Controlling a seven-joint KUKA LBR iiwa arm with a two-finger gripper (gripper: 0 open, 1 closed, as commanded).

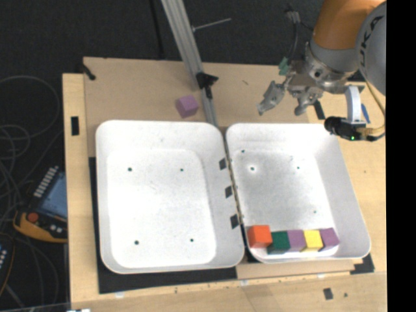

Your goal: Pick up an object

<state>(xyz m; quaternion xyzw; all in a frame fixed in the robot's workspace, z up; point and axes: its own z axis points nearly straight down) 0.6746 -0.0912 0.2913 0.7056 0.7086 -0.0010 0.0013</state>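
Left bin [162,194], far from pincer: bare floor. Right bin [296,187], just below pincer: five cubes in a row along its near wall, orange cube [260,234] leftmost. Pincer [287,101] hangs open, holding nothing, above bin's far rim.

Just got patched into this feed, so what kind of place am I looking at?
Probably a robotics lab test bench: a robot arm over two white bins, small colored blocks for picking, and loose cables on dark carpet.
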